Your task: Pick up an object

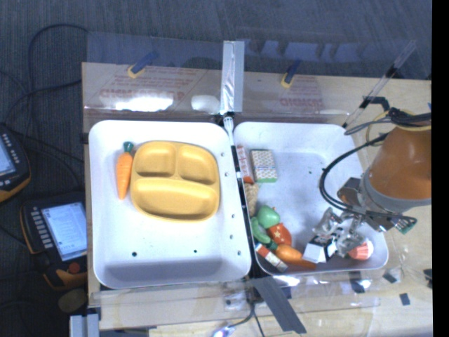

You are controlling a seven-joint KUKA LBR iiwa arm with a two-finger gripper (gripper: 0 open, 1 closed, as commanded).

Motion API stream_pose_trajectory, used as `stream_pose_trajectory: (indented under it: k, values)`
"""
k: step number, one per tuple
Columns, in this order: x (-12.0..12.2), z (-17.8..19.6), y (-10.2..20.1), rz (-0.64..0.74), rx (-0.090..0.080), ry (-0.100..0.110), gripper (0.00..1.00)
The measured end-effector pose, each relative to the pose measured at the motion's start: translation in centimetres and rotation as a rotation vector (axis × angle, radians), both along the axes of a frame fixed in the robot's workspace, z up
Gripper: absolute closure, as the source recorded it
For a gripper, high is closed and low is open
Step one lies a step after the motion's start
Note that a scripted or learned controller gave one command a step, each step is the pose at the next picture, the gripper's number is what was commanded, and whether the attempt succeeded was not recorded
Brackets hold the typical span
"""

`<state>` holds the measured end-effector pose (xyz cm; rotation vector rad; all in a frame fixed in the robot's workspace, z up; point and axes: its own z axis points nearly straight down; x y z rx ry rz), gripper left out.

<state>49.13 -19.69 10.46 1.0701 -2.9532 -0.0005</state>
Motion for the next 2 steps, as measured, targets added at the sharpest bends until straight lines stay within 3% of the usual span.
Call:
stream_pose_trajectory:
  k: [1,2]
  values:
    - [1.0,4.7,2.9,-0.081,0.000,-0.002,1.00]
    - [5.9,14.1,6.8,-0.192,0.001,-0.003,1.00]
